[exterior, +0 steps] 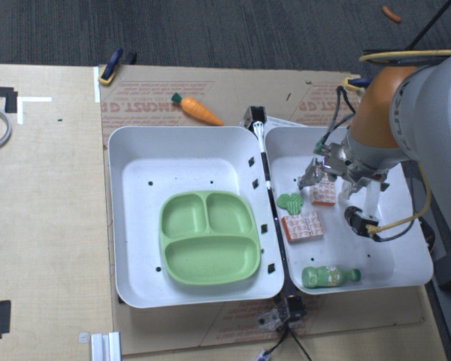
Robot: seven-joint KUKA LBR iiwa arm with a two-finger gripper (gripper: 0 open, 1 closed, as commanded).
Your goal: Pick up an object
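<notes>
My gripper (329, 173) hangs low over the back middle of the right bin (391, 265). It is directly above a small red and white box (324, 195), whose upper part it hides. I cannot tell whether it touches the box. A second red and white box (302, 226) lies flat just to the front left. A small green leafy toy (289, 201) sits beside the bin's left wall. Near the front edge a green bottle (329, 277) lies on its side.
The left bin (135, 171) holds a green divided plate (209, 237). A toy carrot (198, 109) lies on the cardboard behind the bins, and a blue clip (111, 65) sits further back left. A black and yellow cable (376, 228) loops from the wrist over the right bin.
</notes>
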